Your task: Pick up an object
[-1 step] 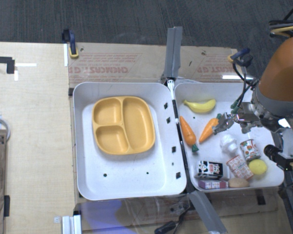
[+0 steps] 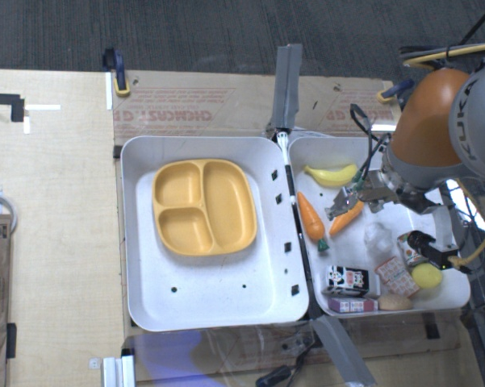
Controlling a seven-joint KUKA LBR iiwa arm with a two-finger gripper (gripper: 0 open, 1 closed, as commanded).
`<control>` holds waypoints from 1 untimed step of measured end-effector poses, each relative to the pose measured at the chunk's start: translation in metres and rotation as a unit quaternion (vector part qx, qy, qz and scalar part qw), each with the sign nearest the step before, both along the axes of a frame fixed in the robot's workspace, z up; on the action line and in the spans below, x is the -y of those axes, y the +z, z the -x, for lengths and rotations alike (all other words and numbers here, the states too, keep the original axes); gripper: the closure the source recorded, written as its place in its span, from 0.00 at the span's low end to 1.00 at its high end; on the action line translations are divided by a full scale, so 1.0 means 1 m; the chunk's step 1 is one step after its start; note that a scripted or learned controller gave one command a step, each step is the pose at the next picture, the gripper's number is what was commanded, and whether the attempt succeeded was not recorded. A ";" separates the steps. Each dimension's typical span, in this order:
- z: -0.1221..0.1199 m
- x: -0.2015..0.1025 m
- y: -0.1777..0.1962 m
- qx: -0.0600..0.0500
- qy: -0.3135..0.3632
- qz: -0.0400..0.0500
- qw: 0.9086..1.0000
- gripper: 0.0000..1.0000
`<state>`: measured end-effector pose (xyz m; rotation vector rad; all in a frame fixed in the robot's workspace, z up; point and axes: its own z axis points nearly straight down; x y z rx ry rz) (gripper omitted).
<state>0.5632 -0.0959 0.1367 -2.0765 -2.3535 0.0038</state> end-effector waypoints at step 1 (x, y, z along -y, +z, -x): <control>-0.030 0.028 -0.046 0.001 0.010 0.000 1.000 0.00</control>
